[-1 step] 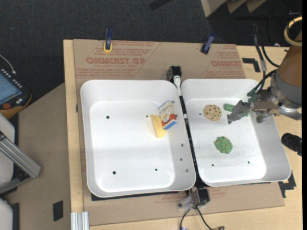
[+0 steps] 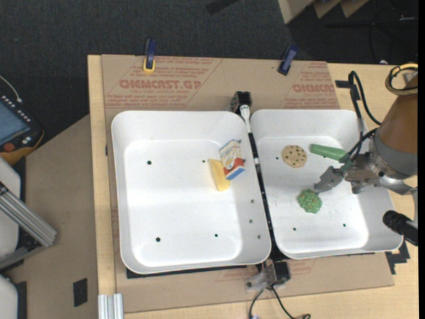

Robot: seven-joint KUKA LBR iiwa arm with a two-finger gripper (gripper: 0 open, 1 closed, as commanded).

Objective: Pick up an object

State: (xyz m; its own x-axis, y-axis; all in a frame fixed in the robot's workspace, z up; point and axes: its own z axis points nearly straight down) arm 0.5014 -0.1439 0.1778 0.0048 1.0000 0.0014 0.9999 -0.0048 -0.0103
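In the right bin (image 2: pixel 345 121), my gripper (image 2: pixel 324 183) reaches in from the right and hangs just above and to the right of a small green broccoli-like piece (image 2: pixel 309 201). Whether it touches the piece is unclear. A long green object (image 2: pixel 327 152) lies just behind the gripper, with its right end hidden by the wrist. Left of that sits a round speckled cookie (image 2: pixel 294 155). The left bin (image 2: pixel 133 138) holds a yellow wedge (image 2: pixel 220 175) with a small white, blue and red carton (image 2: pixel 232 158) leaning against it, close to the divider.
A black cable (image 2: pixel 255 171) runs along the seam between the bins. Blue clamps (image 2: pixel 149 56) (image 2: pixel 288 59) hold the cardboard base at the back. The arm's orange band (image 2: pixel 404 121) stands over the right bin's right edge.
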